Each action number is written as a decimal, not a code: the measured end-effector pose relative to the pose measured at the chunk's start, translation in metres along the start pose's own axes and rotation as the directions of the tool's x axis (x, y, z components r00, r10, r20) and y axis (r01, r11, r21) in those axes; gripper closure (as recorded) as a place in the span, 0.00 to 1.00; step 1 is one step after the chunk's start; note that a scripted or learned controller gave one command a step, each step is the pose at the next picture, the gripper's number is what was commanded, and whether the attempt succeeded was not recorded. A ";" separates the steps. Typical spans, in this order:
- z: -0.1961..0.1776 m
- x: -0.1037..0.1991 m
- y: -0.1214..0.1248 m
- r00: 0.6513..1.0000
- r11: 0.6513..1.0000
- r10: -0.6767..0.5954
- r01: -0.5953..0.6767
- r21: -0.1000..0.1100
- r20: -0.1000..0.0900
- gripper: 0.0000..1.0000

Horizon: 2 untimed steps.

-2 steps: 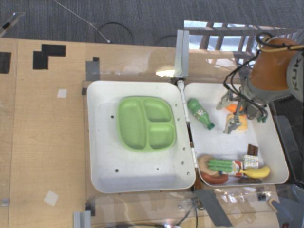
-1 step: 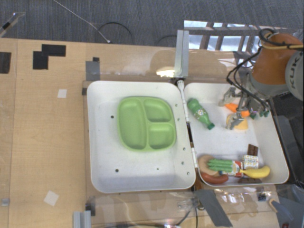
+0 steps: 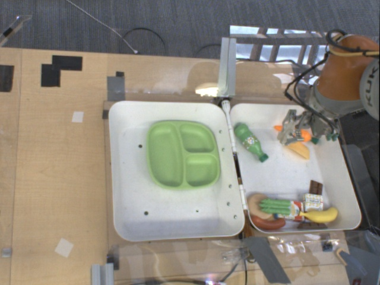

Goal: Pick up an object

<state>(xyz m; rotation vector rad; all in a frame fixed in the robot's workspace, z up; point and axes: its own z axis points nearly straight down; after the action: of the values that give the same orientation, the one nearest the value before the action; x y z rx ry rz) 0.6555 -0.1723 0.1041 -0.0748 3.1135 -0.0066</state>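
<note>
Carrot (image 3: 304, 134) and an orange wedge (image 3: 299, 151) lay at the back of the right bin (image 3: 350, 186), directly under the gripper (image 3: 295, 133). Whether the jaws were apart or together could not be told. Nothing looked lifted, so the grasp and raise seemingly remained.

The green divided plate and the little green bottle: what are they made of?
The green divided plate looks like moulded plastic with a matte finish: one even colour, soft rounded compartment ridges. The small green bottle also seems plastic, slightly glossier, with a pale label spot. It is probably a toy, though that's a guess.
</note>
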 end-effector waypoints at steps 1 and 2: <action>0.016 -0.016 0.029 0.932 0.932 0.362 -0.362 0.002 -0.015 1.00; -0.120 -0.011 0.115 0.968 0.968 0.251 -0.251 -0.005 -0.001 1.00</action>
<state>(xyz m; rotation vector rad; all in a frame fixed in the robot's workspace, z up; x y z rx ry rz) 0.6574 -0.0566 0.2239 0.3202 3.0977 0.0070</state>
